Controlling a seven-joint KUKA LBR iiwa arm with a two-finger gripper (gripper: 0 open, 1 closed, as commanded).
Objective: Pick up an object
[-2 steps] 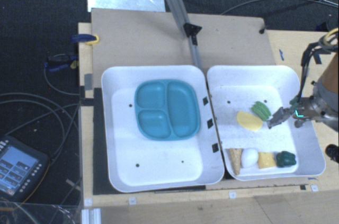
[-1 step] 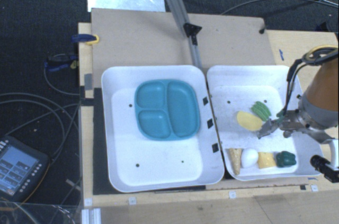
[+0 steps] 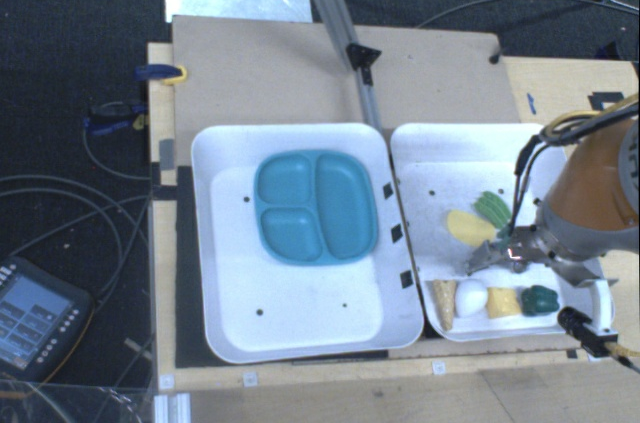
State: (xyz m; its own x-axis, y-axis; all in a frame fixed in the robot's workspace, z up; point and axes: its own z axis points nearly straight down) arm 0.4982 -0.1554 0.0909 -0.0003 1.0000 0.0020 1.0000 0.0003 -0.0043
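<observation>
Several objects: crowded in the right bin (image 3: 420, 161): yellow piece (image 3: 468, 228), green piece (image 3: 492, 207), white egg (image 3: 470, 298).
Gripper (image 3: 487, 256): low beside the yellow piece, fingers apart, nothing between them.
Risk: closing off-centre, pushing the piece away or snagging its green neighbour.

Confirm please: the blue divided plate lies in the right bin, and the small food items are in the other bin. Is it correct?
Not quite. The camera view shows the blue divided plate in the left bin, not the right. The small food items are in the other bin, the right bin.
</observation>
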